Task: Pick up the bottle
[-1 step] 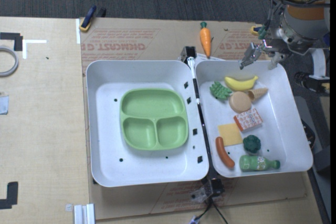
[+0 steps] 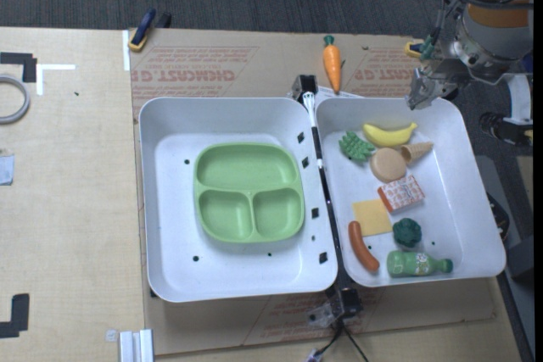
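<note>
Left bin (image 2: 161, 182): a green divided tray (image 2: 249, 192) sits in the middle, three compartments, nothing in them; a toy carrot (image 2: 331, 64) lies on the cardboard beyond the bins, just past where they meet.

Right bin (image 2: 462, 144): green leafy piece (image 2: 356, 147) and banana (image 2: 389, 132) at the far end; a round tan piece (image 2: 389, 164) touches a cone (image 2: 417, 152); red-and-white packet (image 2: 401, 194) and yellow cheese slice (image 2: 372, 216) mid-bin; sausage (image 2: 363, 246) toward the near left; broccoli (image 2: 407, 231) just above the bottle (image 2: 417, 264); the bottle is green, on its side along the near wall, cap pointing right.

My gripper (image 2: 422, 94) hangs over the far right corner of this bin, well apart from the bottle; nothing between my fingers; clenched or released, cannot tell.
</note>
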### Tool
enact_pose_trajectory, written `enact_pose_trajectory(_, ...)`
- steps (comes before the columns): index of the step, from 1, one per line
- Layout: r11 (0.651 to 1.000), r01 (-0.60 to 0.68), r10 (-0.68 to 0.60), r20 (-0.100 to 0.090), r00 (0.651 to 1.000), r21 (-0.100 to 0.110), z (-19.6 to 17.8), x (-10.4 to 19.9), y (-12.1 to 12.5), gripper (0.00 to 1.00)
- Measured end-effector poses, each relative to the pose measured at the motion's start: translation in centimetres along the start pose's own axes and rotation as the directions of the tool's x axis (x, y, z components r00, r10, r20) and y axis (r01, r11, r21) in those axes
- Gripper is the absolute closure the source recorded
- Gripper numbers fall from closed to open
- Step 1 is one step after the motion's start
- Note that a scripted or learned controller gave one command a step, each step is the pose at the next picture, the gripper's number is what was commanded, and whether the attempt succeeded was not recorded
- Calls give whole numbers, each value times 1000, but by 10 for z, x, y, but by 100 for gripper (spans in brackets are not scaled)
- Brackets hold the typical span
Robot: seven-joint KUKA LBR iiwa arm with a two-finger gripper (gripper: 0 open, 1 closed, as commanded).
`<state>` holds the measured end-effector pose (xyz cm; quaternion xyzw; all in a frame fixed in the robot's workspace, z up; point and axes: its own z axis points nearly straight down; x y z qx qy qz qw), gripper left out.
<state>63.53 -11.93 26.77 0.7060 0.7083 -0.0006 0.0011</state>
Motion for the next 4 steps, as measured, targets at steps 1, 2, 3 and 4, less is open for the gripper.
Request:
enact_pose_trajectory(1, 989, 150, -150, -2, 989, 2, 59, 128, -53, 100)
enact_pose_trajectory(2, 986, 166, -166, -2, 986, 3, 11, 164, -105, 100)
enact_pose_trajectory(3, 984, -178, 178, 0, 984, 5, 43, 242, -150, 100)
enact_pose_trajectory(4, 994, -111, 111, -1, 994, 2, 43, 330, -157, 100)
